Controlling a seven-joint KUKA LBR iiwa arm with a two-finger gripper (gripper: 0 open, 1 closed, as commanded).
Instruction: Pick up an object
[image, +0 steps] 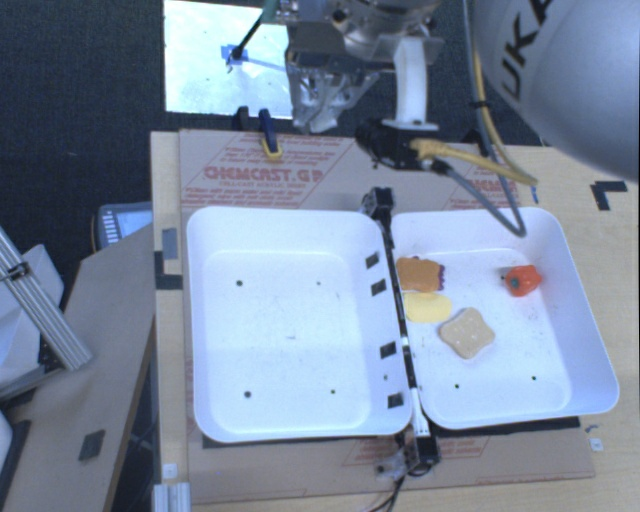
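The right bin (575, 330) holds a small group of toy foods. An orange-brown piece with a purple edge (419, 273) lies near the bin's left wall, a flat yellow piece (428, 308) sits just below it, and a tan toast-like slice (467, 333) rests lower right of that. A red-orange pepper-like piece (521, 280) lies apart toward the right. My gripper (322, 105) hangs high at the top of the view, above the cardboard behind the bins and well away from every object, with nothing seen between its fingers.
The left bin (285, 320) sits beside the right one, joined by a black clipped seam (390, 320). A yellow cable and grey hose (480, 170) trail from the arm over the right bin's back rim. A blue-and-yellow clamp (268, 138) stands on the cardboard.
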